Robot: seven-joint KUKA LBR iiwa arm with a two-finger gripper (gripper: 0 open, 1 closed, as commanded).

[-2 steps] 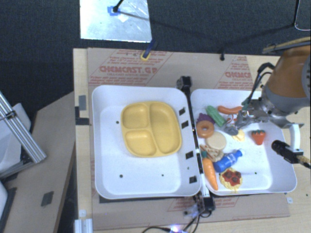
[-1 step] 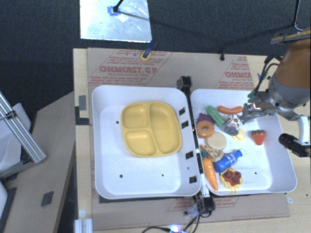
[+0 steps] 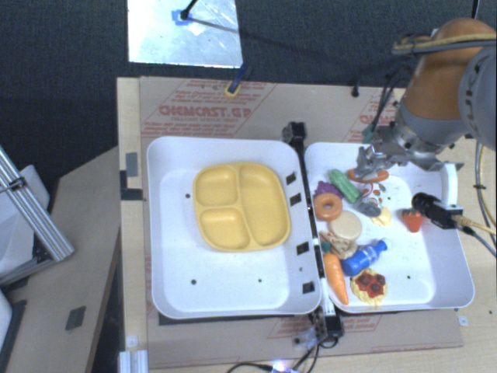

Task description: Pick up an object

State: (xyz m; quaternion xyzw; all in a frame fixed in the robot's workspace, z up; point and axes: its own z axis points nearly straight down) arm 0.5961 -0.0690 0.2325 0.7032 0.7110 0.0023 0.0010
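**binwatcher:** Up and right of the donut (image 3: 328,206), in the right bin (image 3: 446,290), the gripper (image 3: 372,162) hangs low over the pile. Directly under it, right of the donut and a bit further back, there's a flat red-orange piece (image 3: 370,175). That's my guess for the target, tho the task just says "an object". Can't tell from this angle how wide the gripper is set, and I see nothing held in it.

**kuka_nick:** Agree on the target, prob. Looks like thin plastic play food, so v light and stiff, not fragile. Problem is it lies flat on the bin floor. Not much edge to pinch, and smooth plastic will likely skate away if only one side gets touched.

**binwatcher:** So where would you grab?

**kuka_nick:** Across the narrow way, straddling both long edges, going right down to the floor. Otherwise I'd go for the green piece (image 3: 342,185), just behind the donut and touching or nearly touching the red-orange one. It's chunkier and taller, so easier to close on, imo.

**binwatcher:** What about the blue bottle (image 3: 363,257), in front of the donut and slightly right?

**kuka_nick:** It's round, so might roll. Also it's crowded against the carrot (image 3: 335,277). Green one is the safer bet, I think.
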